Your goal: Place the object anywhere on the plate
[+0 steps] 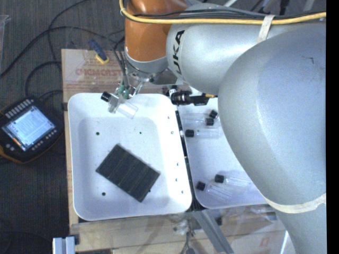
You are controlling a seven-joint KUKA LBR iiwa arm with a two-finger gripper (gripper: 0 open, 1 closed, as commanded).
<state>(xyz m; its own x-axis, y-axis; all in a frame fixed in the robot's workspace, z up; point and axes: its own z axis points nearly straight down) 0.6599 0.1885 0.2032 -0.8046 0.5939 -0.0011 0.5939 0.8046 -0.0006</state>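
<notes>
A dark ribbed rectangular plate (128,172) lies flat in the left white bin (85,205), toward its front. My gripper (119,100) hangs over the bin's far edge, well behind the plate. A clear vial (126,108) with a black cap (105,96) sits crosswise between the fingers, and they are shut on it. The large grey arm with its orange band hides the bench's right side.
The right bin (212,152) holds several clear vials with black caps, such as one at its near side (222,180) and one by the divider (189,133). A teach pendant (27,126) lies on the floor at left. Cardboard (85,73) lies behind the bins.
</notes>
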